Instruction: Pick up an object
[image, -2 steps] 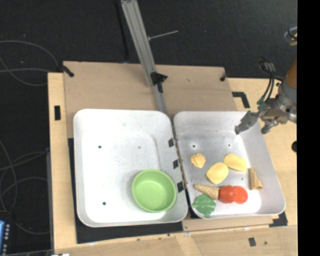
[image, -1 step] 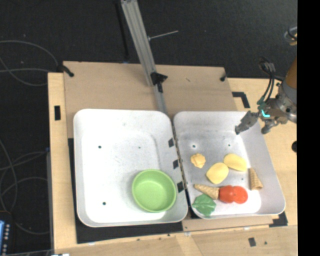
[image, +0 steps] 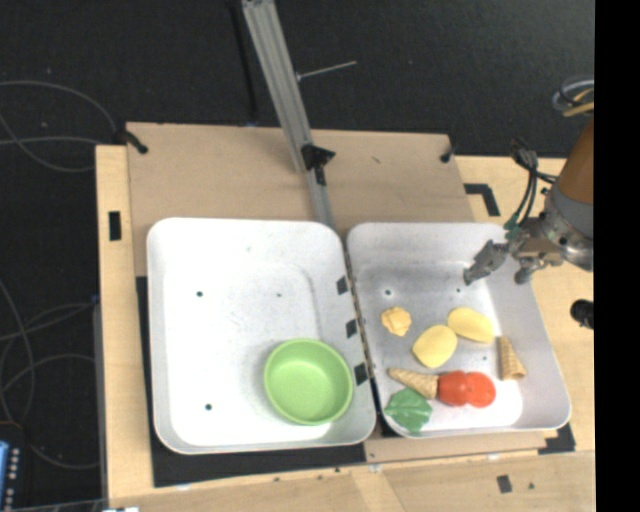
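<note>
My gripper (image: 502, 266) hovers over the upper right part of the right bin (image: 420, 250); its two dark fingers are spread open with nothing between them. Below it lie a yellow lemon-like piece (image: 471, 324), a rounder yellow piece (image: 435, 345) and a small orange-yellow lump (image: 396, 321). Further toward the front lie a red tomato (image: 466, 389), an orange cone (image: 413, 380), a tan waffle cone (image: 511, 357) and a green leafy piece (image: 407, 409). The gripper touches none of them.
A light green bowl (image: 308, 380) sits at the front right of the left bin (image: 220, 270). A grey metal pole (image: 290, 110) rises from behind the seam between the bins. Cables hang by the arm's wrist at the right.
</note>
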